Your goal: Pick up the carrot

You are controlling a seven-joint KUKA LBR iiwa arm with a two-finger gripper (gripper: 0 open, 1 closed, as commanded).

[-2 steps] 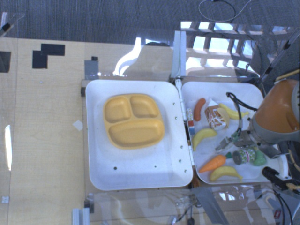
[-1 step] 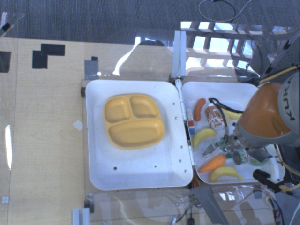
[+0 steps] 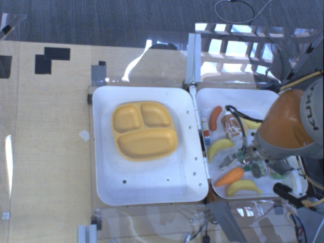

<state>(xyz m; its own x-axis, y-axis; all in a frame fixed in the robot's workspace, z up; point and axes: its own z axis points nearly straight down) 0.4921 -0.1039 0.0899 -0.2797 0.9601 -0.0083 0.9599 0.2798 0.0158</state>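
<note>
The orange carrot lies in the right bin, near its front edge, pointing left. My gripper hangs low in that bin, just above and behind the carrot, between it and a yellow banana. Nothing is visibly held. The arm's orange band covers the right part of the bin.
A second banana lies right in front of the carrot. A red sausage and a small printed packet lie at the back, a green bottle to the right. The left bin holds a yellow divided plate.
</note>
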